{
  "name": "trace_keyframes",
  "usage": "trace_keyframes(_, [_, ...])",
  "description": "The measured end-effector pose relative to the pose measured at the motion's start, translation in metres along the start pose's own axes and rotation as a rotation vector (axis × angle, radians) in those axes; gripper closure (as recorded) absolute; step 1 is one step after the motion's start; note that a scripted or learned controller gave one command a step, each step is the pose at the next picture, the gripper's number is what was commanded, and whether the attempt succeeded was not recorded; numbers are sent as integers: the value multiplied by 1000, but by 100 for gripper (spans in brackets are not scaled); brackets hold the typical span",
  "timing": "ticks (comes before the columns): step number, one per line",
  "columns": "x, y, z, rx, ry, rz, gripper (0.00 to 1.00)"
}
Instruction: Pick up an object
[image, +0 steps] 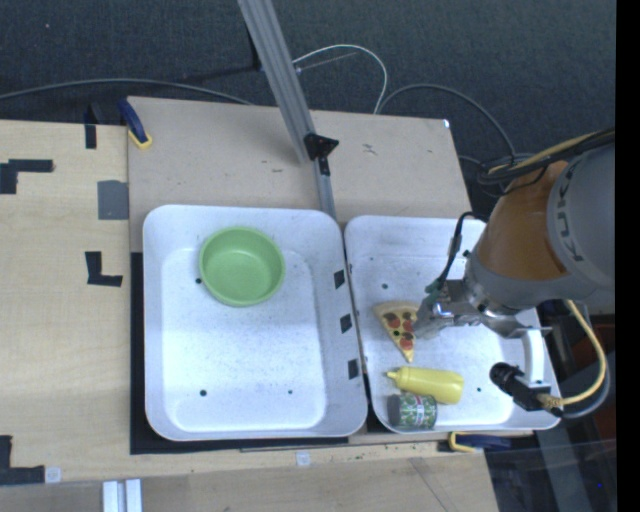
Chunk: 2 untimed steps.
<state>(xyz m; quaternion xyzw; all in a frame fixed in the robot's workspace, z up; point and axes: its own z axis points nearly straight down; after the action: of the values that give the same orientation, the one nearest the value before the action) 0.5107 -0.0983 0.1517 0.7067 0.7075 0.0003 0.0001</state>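
In the right bin lie a toy pizza slice, a yellow mustard bottle on its side, and a small green can at the front wall. My gripper reaches in from the right and sits low, right beside the pizza slice's right edge. Its fingertips are dark and small here, and the arm's wrist hides part of them. Nothing shows between them. A green bowl sits upright in the left bin, toward its back.
The grey and orange arm covers the right side of the right bin. A metal pole slants across the bench behind the bins. Cables loop at the back right. The bin walls meet in a divider with black clips.
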Motion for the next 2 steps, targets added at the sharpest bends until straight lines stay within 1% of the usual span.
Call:
trace_keyframes(1, [0, -2, -63, -4, -1, -1, 100])
trace_keyframes(2, [0, -1, -111, -3, -1, -1, 100])
